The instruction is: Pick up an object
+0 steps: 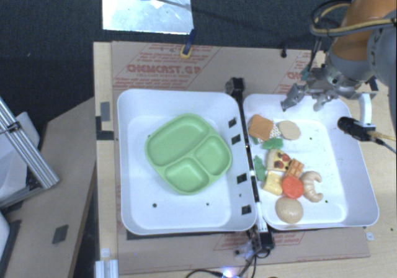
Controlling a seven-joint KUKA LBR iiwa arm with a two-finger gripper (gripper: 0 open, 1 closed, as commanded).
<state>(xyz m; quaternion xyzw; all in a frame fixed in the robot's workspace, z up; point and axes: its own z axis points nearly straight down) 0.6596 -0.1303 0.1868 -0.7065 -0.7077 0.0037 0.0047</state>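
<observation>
claw (306, 98) open, above right bin (353, 165) | toy food (clustered) (284, 168) | green tray (188, 153) left bin

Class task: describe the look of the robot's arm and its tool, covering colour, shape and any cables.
The arm is rounded and grey, with an orange band above the wrist. Dark and yellowish cables loop beside it. The tool is small and metallic grey, ending in two short dark-tipped fingers.
</observation>
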